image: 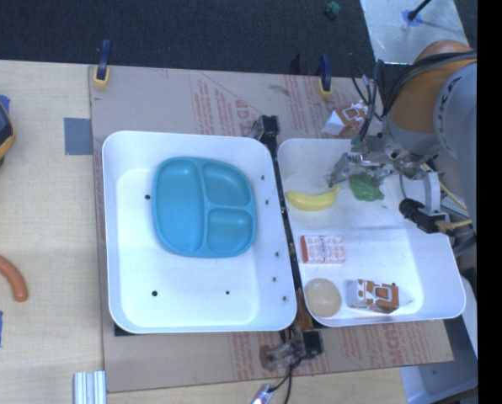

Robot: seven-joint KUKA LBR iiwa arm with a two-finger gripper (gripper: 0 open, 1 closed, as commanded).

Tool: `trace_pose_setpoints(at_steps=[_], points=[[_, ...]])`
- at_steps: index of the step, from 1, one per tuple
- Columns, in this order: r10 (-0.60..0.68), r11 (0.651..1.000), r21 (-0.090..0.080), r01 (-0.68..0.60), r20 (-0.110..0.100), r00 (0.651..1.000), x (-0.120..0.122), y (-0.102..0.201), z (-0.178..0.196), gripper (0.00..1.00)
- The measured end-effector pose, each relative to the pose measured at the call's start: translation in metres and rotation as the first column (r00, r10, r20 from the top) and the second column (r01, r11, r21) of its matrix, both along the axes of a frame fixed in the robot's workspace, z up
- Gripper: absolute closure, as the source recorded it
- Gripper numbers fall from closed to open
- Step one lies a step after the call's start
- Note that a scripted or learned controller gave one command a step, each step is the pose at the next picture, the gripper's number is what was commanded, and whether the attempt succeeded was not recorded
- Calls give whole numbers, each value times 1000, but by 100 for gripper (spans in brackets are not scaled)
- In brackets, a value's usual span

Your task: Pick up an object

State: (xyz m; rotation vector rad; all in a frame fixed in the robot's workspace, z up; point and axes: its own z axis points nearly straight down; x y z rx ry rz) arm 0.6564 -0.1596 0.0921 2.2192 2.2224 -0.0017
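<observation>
The left bin [116, 225] holds a blue divided plate [205, 206]. The right bin [440, 297] holds a yellow banana [312, 199], a red-white packet [323, 249], a tan disc [323, 297] and a small carton [373, 295]. My hand [362, 168] sits over a crumpled green object [367, 188] at the bin's far side; I cannot tell its grip state.

Arm: grey, with an orange band above the wrist; it enters from the right of the camera view at the upper part of the frame.
Wrist: bent downward, dark cables running along it.
Gripper [362, 168]: low over the far end of the right-hand bin, metal fingers [342, 172] spread apart and pointing down toward the left.
</observation>
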Motion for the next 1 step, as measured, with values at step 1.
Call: trace_pose_setpoints(at_steps=[1], points=[[0,1000,0,0,0,1000,0,-27,0,0]])
